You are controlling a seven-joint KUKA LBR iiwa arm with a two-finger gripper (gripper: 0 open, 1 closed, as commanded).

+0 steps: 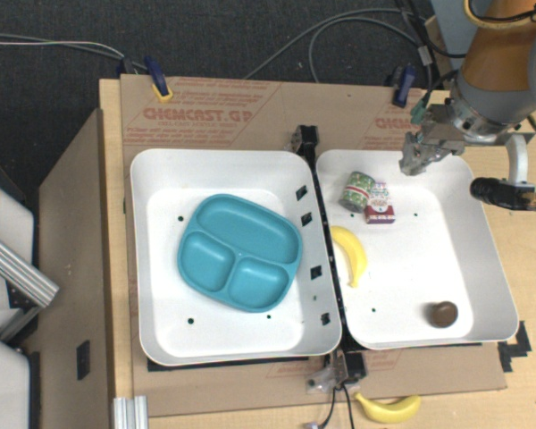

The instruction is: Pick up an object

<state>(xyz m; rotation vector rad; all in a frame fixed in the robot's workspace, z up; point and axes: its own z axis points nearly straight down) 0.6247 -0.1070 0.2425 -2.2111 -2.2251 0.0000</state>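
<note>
The fingers [414, 164] hang over the far rim of the right bin [482, 266]; from here I cannot tell whether they are spread or pressed together, and nothing shows between them. Nearest, a second banana [389, 407] lies on the surface outside the bins. Inside the right bin sit a brown ball [443, 314], a banana [350, 255], then a small red-and-white packet [379, 204] touching a green-patterned pouch [359, 189]. The left bin [152, 266] holds a blue divided plate [239, 252].
</note>
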